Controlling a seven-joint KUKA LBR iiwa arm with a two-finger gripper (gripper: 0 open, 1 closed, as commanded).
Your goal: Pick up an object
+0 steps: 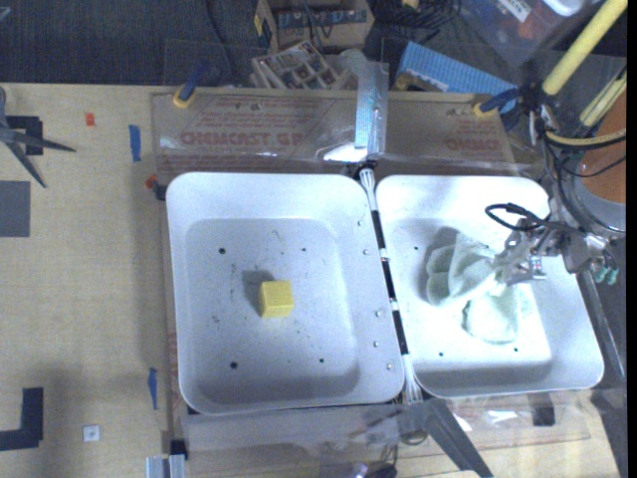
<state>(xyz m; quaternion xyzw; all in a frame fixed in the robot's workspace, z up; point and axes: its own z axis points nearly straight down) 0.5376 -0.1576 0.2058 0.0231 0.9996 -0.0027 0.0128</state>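
A small yellow block (277, 298) lies near the middle of the left bin (199, 217). In the right bin (567, 366) a pale green cloth (453, 272) lies crumpled, with a lighter fold (495, 319) spreading toward the front. My gripper (520, 263) reaches in from the right and sits low over the cloth's right side, touching or almost touching it. The metal wrist parts and a black cable loop (508, 210) hide where it meets the fabric.
The raised wall between the two bins (383, 267) runs just left of the cloth. Clear plastic sheets and clamps (259, 127) line the bench behind the bins. The arm's body (597, 187) stands over the right bin's right rim.
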